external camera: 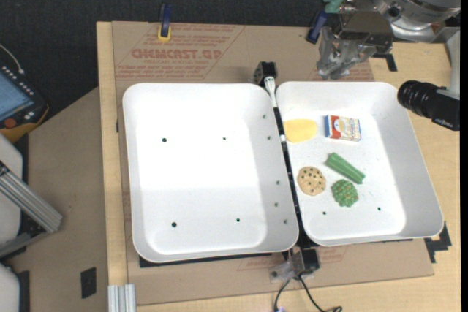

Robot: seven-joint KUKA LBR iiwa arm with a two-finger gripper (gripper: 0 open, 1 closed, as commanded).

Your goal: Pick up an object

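Gripper (341, 63) positioned above the far rim of the right bin (409, 157), clear of all contents, nothing between the fingers; open or closed cannot be told from this angle.

Candidate objects, all located inside the right bin:
- Yellow piece (300, 130), against the wall nearest the left bin (197, 172).
- Small carton (342, 128), just beside the yellow piece, toward the bin's middle.
- Green stick (344, 167), nearer the front, lying at a diagonal.
- Cookie (311, 180) and broccoli piece (345, 193), near the front, close together, the stick almost touching the broccoli.

Risks, as judged:
- Tight grouping of stick, broccoli and cookie: likely nudging of a neighbour, or a pinch on two items at once.
- Yellow piece and cookie appear flat: likely slide-off, fingers closing over the top.
- Yellow piece hard against the dividing wall: possible finger strike on the rim.
- Carton set apart from the rest: lowest risk, provided approach square to its sides.
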